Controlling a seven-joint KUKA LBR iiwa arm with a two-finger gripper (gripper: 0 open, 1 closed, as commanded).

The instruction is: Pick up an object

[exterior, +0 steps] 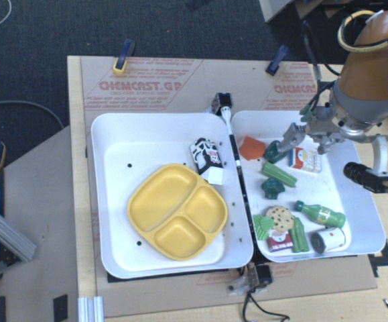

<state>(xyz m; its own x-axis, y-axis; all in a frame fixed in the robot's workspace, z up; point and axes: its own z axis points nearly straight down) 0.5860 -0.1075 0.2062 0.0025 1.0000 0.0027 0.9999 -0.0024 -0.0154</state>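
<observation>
You are looking down on two shallow white bins side by side on a bench. Your gripper point(307, 136) hangs over the upper part of the right bin point(368, 230), just above a small white carton with red and blue print point(305, 159). You cannot tell from this angle whether it is released or clenched, and nothing shows between its tips.

The nearest candidates lie just below and left of it. A dark green toy piece point(274, 151) sits beside an orange wedge point(251, 147). Below them a ridged green stick point(279, 174) lies with its long axis slanting from upper left to lower right, and a dark green broccoli-like lump point(271, 188) rests under it.

Lower in the same bin, a green plastic bottle point(321, 214) lies on its side, neck pointing left and slightly up. Beside it are a speckled cookie point(279, 218), a red packet point(279, 241), a green strip point(300, 236) running nearly top to bottom, and a white-and-grey can point(329, 239) on its side.

The left bin point(113, 180) holds a smooth yellow three-compartment plate point(177, 210), set cornerwise, and a black-and-white patterned carton point(207, 157) touching its upper corner.
</observation>
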